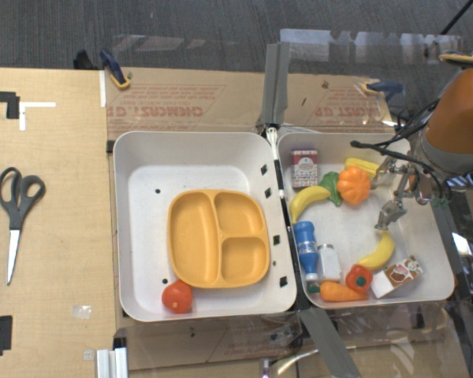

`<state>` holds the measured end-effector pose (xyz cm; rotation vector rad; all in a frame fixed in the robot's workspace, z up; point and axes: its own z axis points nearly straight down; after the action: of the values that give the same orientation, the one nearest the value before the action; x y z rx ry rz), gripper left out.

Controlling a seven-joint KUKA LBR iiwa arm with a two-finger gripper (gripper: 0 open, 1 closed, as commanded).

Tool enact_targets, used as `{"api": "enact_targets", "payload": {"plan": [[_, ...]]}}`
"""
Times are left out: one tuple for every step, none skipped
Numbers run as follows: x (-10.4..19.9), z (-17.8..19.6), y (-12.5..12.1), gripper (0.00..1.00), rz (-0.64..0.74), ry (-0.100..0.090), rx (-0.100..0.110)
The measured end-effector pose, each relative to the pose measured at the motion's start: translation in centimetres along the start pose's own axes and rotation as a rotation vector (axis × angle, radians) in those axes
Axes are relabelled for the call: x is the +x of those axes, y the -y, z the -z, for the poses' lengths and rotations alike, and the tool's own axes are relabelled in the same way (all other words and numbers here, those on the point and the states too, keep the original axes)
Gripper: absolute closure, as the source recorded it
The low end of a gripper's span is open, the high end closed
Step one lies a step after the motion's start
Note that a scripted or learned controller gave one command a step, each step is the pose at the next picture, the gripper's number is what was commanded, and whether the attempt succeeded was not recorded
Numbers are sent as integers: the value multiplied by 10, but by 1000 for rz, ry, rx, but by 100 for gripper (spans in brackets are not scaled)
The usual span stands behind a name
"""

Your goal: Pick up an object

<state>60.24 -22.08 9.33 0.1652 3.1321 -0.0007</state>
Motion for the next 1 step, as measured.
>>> {"api": "enact_targets", "payload": {"plan": [[-33, 0, -65, 0, -28, -1, -1]]}}
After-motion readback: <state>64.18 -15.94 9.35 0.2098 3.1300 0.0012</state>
